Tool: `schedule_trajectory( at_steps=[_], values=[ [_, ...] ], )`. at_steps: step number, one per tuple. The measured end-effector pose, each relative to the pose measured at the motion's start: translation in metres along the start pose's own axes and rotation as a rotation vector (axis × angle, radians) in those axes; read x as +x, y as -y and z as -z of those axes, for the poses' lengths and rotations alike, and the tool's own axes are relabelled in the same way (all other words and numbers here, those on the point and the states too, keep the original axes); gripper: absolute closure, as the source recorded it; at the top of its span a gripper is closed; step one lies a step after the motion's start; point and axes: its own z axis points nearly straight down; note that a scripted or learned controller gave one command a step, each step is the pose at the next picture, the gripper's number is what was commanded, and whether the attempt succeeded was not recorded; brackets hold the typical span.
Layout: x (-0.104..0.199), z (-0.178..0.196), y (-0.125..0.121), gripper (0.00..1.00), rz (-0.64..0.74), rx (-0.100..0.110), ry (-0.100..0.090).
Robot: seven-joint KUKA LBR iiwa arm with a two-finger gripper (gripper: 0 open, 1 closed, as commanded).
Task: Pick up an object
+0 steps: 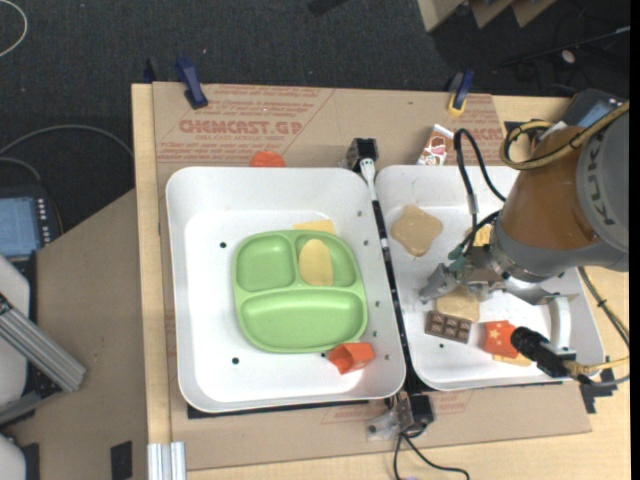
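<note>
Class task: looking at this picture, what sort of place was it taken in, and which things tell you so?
Probably a robotics lab test bench: a KUKA arm reaches over two white bins, blue clamps pin the board, and cables trail across dark carpet.

You've got open white floor all along the left bin's (190, 268) near-left side and its far strip, so passage there is easy. The green divided tray (298, 293) fills its middle, with an orange block (351, 357) just beside the tray's near-right corner. The right bin (420, 368) is tight: the arm (550, 218) hangs over its right half, and the tan slice (416, 230), brown bar (449, 327) and red packet (497, 338) crowd the floor. Bare floor lies along the near-left edge.
</note>
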Motion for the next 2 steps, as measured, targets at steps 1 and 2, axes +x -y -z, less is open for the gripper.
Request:
schedule_trajectory(
  at_steps=[1, 2],
  values=[
    [-0.0063, -0.0219, 0.0376, 0.00, -0.006, -0.027, 0.011],
    [-0.0045, -0.0137, 0.0386, 1.00, -0.005, -0.021, 0.007]
  ],
)
